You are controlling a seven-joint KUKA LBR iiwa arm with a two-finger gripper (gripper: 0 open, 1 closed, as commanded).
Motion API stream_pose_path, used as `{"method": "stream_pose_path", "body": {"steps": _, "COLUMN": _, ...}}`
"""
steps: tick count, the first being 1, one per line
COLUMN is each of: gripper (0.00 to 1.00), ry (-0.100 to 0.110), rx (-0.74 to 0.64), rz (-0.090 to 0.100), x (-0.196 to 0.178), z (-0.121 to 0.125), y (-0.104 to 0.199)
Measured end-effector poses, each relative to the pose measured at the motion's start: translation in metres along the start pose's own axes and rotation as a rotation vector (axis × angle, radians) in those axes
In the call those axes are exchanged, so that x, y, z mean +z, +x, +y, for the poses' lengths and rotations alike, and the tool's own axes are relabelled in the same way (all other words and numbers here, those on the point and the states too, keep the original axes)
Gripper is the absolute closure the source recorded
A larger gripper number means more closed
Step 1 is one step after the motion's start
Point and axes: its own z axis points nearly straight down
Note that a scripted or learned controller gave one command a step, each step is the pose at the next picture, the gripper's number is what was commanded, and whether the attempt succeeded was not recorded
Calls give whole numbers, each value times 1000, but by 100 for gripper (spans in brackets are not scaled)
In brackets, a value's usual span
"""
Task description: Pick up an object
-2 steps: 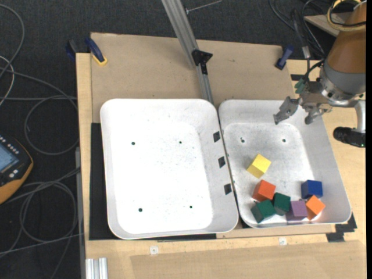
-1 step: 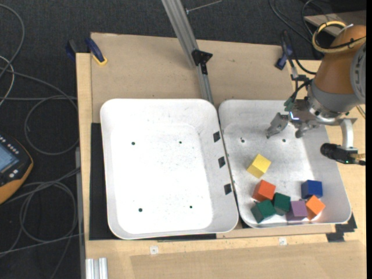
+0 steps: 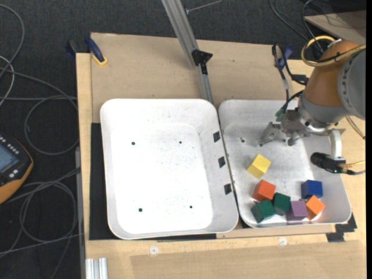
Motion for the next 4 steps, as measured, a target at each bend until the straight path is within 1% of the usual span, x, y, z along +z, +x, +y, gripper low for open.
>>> {"method": "stream_pose_path", "body": {"steps": 1, "gripper": 100, "ry": -9, "rx": -1, "rz": -1, "x": -15, "z": 2, "y": 0}}
{"method": "stream_pose_path", "body": {"steps": 2, "gripper": 100, "ry": -12, "rx": -2, "rz": -3, "x": -67, "z": -5, "y": 6}}
{"method": "stream_pose_path", "body": {"steps": 3, "gripper": 100, "ry": -13, "rx": -2, "rz": -3, "x": -111, "z": -3, "y": 6}}
{"method": "stream_pose_path", "body": {"steps": 4, "gripper": 100, "ry": -10, "rx": -6, "rz": 0, "x": -114, "z": 14, "y": 54}}
